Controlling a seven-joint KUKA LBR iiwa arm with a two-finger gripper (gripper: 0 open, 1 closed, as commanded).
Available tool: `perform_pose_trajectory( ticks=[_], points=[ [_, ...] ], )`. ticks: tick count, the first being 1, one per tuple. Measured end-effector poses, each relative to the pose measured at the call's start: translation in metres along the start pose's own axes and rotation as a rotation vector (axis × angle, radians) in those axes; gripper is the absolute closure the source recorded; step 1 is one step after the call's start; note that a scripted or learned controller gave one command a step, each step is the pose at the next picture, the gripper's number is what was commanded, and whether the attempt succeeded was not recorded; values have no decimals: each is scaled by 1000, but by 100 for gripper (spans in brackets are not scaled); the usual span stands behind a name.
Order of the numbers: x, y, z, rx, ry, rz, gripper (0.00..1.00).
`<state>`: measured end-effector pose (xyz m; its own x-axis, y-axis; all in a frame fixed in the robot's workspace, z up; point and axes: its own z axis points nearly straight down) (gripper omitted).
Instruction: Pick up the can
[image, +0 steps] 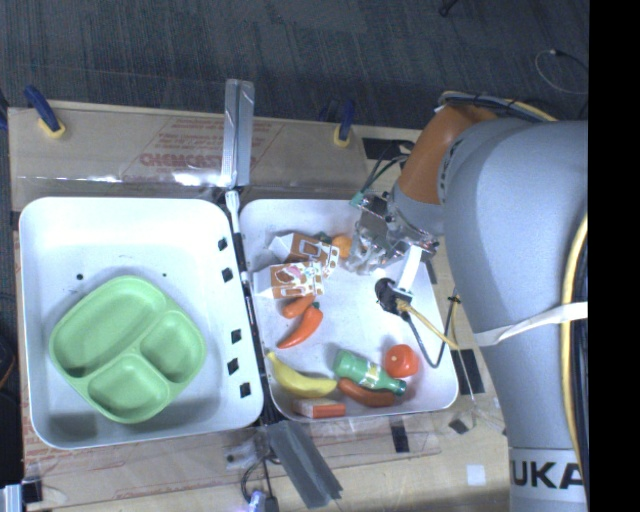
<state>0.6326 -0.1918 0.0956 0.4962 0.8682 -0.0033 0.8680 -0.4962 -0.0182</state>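
The gripper (368, 243) hung low over the upper right part of the right bin (432, 300), near the frame's centre; whether its fingers were spread or closed could not be told. No can could be made out with certainty among the clutter there. Just left of it lay a small carton (300, 270), with a red chili pepper (303, 327), banana (300, 380), green bottle (368, 373) and tomato (401, 360) lower down. A green divided plate (125, 348) sat in the left bin (60, 225).

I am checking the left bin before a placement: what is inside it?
Inside the left bin lies one green divided plate, toward its near left part. What lies under the plate is covered.
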Motion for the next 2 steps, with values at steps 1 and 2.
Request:
perform_pose_trajectory(
  ticks=[1, 2],
  points=[
    [8, 18, -35, -14, 0, -274, 100],
    [-71, -99, -68, -10, 2, -19, 100]
  ],
)
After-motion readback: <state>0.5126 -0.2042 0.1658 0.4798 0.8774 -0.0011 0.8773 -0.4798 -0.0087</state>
